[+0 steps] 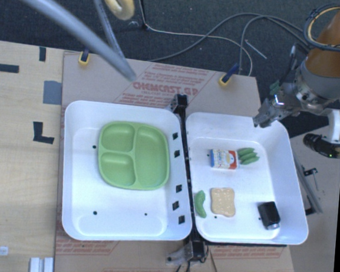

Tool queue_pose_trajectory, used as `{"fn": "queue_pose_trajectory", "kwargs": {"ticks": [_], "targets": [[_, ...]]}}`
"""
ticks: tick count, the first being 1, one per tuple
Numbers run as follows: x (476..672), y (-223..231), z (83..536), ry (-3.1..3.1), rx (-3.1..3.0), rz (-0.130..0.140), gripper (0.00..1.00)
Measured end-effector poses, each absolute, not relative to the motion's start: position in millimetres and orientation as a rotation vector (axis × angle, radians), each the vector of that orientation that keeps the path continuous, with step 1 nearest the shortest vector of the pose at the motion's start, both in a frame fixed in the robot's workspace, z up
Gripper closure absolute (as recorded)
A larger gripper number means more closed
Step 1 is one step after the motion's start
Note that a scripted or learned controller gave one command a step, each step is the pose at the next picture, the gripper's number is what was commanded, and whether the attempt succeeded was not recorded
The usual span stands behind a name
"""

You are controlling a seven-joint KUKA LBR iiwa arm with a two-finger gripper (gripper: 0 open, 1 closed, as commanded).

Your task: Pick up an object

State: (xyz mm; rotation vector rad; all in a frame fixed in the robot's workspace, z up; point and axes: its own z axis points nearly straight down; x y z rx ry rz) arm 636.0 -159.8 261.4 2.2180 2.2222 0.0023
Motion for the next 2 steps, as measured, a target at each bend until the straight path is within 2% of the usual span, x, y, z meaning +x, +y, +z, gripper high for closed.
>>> {"fn": "queue_pose_trajectory", "kwargs": {"ticks": [1, 2], "targets": [[623.5, -105.1, 263.7, 2.228, 2.216, 0.000, 1.00], [595.4, -53.5, 251.3, 2.229, 2.218, -0.003, 1.00]]}}
